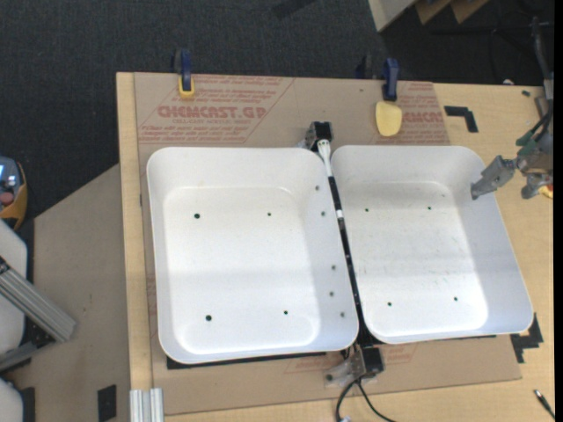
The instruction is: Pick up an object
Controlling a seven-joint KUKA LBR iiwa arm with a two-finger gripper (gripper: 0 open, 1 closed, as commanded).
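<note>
White bins (242,161), gripper (503,176) beside rim

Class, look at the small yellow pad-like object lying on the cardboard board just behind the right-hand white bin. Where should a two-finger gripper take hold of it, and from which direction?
Probably from straight above, fingers closing across the narrower width of the small yellow pad-like object. It lies flat on the cardboard board, so its sides are free, though the blue clamp stands close behind it.
</note>
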